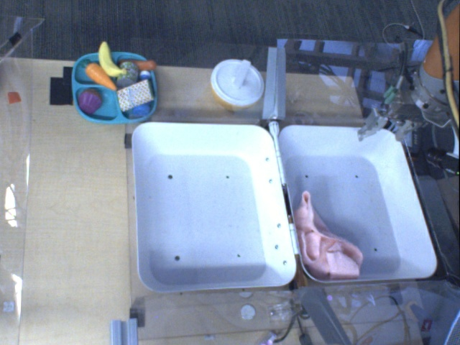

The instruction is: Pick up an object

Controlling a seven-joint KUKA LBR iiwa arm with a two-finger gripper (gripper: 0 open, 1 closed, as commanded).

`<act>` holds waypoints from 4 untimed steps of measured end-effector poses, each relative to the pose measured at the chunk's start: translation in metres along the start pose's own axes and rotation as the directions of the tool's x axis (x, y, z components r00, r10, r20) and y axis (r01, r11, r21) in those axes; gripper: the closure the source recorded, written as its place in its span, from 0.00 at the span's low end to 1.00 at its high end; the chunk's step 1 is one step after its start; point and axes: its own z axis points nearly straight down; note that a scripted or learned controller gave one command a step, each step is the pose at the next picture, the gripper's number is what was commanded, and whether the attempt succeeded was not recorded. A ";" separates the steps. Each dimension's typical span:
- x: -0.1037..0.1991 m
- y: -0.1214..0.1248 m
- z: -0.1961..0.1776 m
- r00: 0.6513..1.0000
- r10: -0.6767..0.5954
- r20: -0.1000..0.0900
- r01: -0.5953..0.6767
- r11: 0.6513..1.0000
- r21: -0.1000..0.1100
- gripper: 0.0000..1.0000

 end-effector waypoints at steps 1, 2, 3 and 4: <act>-0.010 -0.074 0.009 0.999 -0.041 0.000 0.041 0.999 0.000 0.00; -0.008 -0.072 -0.001 0.999 -0.045 0.000 0.045 0.999 -0.002 1.00; -0.009 -0.072 -0.001 0.999 -0.045 0.000 0.045 0.999 -0.002 0.00; 0.007 -0.131 0.023 1.000 -0.025 -0.001 0.025 1.000 0.002 0.00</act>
